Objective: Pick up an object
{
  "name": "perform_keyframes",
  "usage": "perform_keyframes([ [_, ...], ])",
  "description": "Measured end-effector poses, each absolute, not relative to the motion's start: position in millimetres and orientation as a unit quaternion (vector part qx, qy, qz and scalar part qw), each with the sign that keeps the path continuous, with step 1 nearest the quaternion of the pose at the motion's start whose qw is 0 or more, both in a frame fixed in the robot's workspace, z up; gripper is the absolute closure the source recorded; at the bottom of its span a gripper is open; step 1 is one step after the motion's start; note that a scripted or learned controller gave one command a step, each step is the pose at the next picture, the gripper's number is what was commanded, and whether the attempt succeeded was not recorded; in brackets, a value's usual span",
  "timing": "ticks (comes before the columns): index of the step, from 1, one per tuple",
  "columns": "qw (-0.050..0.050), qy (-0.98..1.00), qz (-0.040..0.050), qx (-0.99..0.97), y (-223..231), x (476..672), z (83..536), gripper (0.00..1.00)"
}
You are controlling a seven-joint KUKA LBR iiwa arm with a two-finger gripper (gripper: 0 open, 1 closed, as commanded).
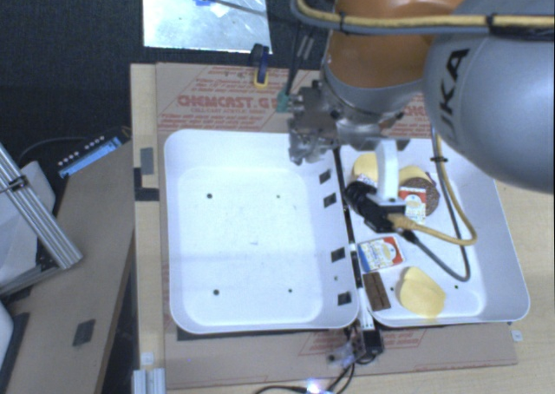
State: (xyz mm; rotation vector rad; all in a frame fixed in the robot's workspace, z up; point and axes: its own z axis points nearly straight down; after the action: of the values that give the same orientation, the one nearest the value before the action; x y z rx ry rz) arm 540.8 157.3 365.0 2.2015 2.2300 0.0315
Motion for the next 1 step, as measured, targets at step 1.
perform_keyframes([
  [1,-0.001,0.711,-0.0003,0.703,229.0,555.0,306.8,1.00],
])
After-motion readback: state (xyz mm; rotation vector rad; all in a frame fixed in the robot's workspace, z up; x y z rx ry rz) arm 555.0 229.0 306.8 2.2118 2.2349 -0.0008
